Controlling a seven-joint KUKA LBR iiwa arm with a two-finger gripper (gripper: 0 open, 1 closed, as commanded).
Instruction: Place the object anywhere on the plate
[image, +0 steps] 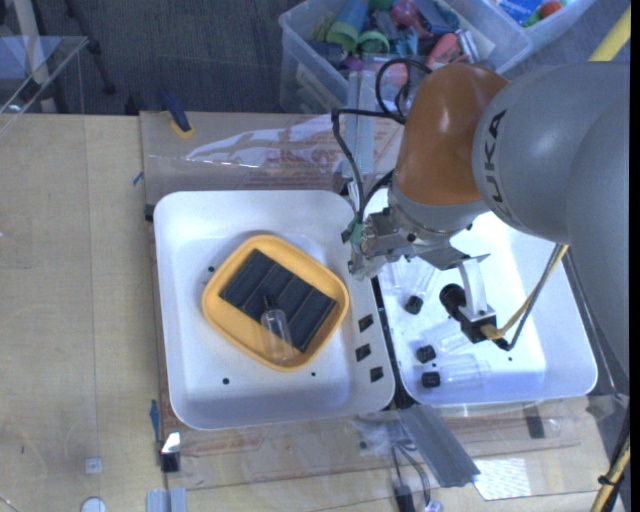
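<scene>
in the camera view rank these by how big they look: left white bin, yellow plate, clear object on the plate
1. left white bin
2. yellow plate, lying inside that bin
3. clear object, resting on the plate's near edge

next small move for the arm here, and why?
Probably lift the gripper clear and stop. A small clear cylindrical object already lies on the yellow square plate with dark grey ridged centre in the left white bin. The gripper sits apart from it, over the seam between the bins, so the placement looks done. Whether anything is in the gripper is hard to tell.
</scene>
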